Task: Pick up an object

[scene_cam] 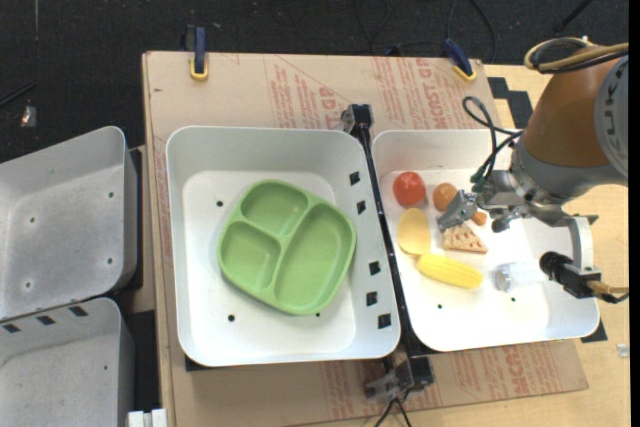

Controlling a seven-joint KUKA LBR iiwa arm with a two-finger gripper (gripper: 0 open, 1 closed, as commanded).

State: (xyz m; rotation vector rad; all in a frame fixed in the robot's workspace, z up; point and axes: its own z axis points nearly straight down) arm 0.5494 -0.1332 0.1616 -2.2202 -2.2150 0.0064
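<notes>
The right bin (560, 315) holds several toy foods. A red tomato (408, 187) lies near its left wall, with a small orange ball (443, 196) to its right. Below them are a pale yellow oval piece (414, 232), a yellow corn cob (450, 270) and a tan cheese wedge with holes (466, 240). A small grey-white piece (503, 277) lies right of the corn. My gripper (464, 212) hangs low over the bin, just above the cheese wedge and right beside the orange ball. Nothing is visibly lifted.
The left bin (200, 315) carries a green divided plate (288, 245). A black divider (378, 215) runs between the two bins. The grey and orange arm (565, 130) reaches in over the right bin's far right side. Clamps (199, 52) hold the cardboard base.
</notes>
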